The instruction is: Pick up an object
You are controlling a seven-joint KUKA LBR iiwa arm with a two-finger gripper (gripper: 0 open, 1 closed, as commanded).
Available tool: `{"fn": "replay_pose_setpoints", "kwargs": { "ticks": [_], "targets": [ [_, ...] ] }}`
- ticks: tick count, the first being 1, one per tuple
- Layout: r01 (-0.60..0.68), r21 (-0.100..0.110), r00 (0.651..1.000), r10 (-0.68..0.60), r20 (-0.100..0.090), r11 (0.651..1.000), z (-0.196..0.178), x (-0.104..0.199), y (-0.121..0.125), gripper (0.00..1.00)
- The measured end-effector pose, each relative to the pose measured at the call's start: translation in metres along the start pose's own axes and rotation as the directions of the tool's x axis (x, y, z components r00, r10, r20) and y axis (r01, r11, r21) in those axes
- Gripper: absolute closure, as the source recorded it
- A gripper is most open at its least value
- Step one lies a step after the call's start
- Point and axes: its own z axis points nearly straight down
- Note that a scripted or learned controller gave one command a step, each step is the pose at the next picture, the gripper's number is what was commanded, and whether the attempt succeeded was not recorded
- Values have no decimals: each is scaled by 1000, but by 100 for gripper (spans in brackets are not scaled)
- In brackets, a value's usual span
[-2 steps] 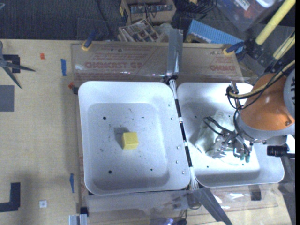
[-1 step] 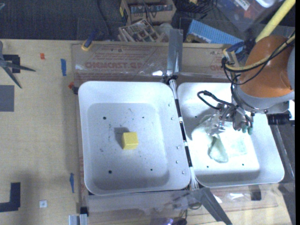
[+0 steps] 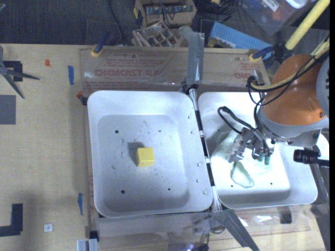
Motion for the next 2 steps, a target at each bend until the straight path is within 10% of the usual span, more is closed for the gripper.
{"fn": "replay_pose_setpoints", "kwargs": {
  "ticks": [1, 2],
  "targets": [
    [-240, 1, 971, 240, -2, 971, 0, 33, 18, 100],
    [-497, 2, 868, 497, -2, 868, 0, 61, 56, 100]
  ]
}}
